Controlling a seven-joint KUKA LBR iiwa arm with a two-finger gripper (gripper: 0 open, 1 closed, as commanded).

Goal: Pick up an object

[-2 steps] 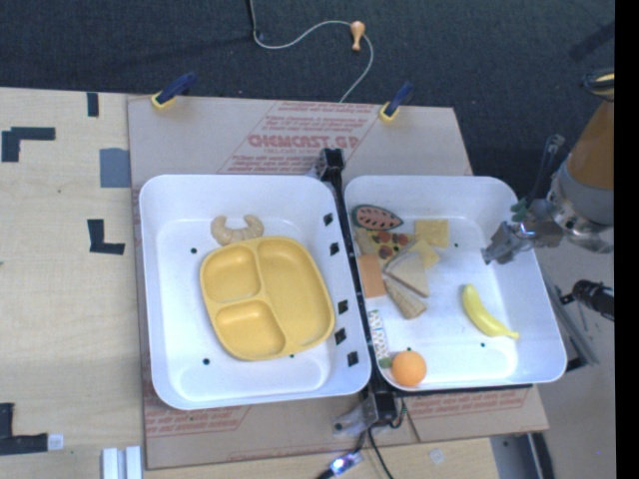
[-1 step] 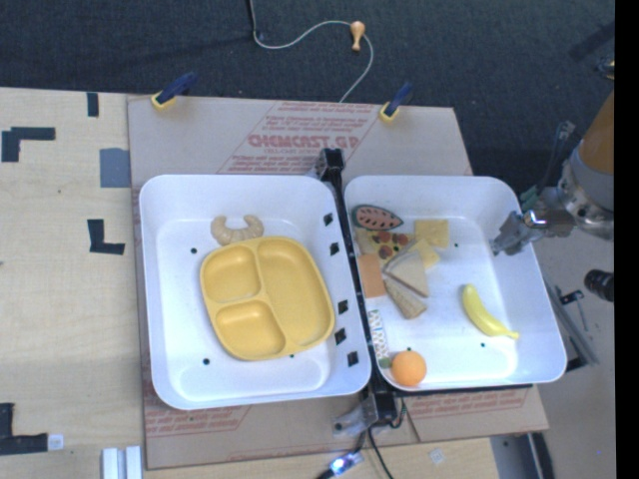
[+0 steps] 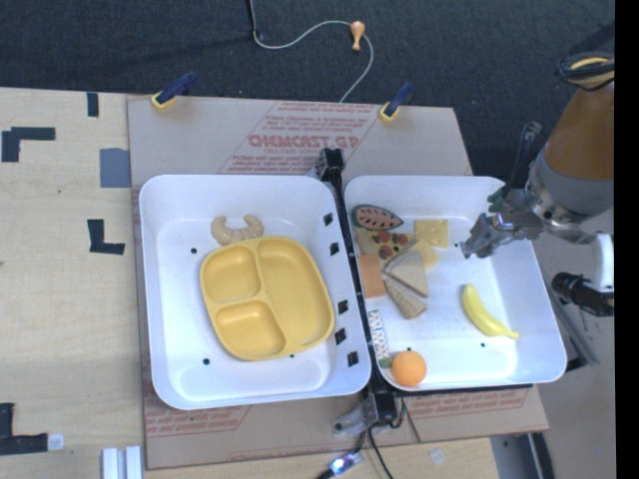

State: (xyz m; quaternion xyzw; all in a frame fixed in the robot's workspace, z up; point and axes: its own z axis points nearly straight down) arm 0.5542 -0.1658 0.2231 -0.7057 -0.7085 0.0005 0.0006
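orange (image 3: 408, 368): closest thing, sits in the front corner of the right bin (image 3: 519, 362), tight to the divider wall.
tray (image 3: 267, 298): yellow, three sections, in the left bin (image 3: 165, 267). A tan pretzel-ish piece (image 3: 237, 230) lies just behind it.
banana (image 3: 486, 313): lies alone on bare bin floor, easiest pick I'd guess.
sandwich (image 3: 405, 282): wedge in a crowded pile with a cheese square (image 3: 431, 233) and a watermelon slice (image 3: 377, 218) further back.
gripper (image 3: 483, 240): hangs over the right bin's back half, between cheese and banana, nothing in it. Honestly can't tell if the fingers are apart or together, too small and dark.
what could go wrong: dropping straight down from here likely closes on bare plastic, since nothing sits right under it. Going for the pile risks shoving pieces together or grabbing two.
counter: cardboard sheet under both bins, clipped at the back, light wood with black marks to the left.
room: dark carpet behind, a thin cable looping across it.
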